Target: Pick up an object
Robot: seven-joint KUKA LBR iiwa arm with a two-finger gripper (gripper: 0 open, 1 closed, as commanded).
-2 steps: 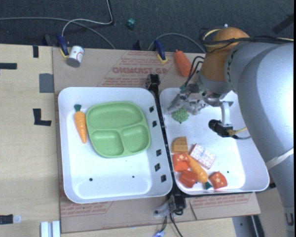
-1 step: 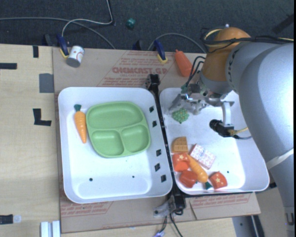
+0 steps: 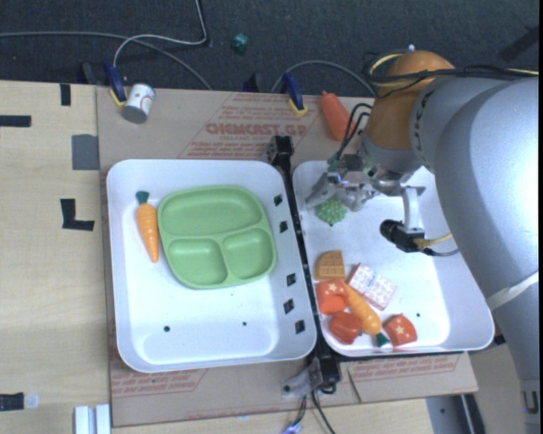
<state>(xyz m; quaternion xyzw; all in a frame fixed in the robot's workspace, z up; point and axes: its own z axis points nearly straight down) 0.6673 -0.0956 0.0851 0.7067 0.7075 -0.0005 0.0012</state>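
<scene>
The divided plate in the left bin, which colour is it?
The divided plate is light green, seen in the camera view.

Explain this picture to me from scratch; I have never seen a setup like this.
One camera looks down at a slant on a bench with two shallow white bins. The big grey shape with an orange band is a robot arm reaching in from the right. Its gripper, a two-finger claw, is low over the right bin, just above a green toy vegetable; whether it grips it is unclear. Nearer the front of that bin lies a heap of toy foods. The left bin holds a green divided plate with a toy carrot beside it.
</scene>
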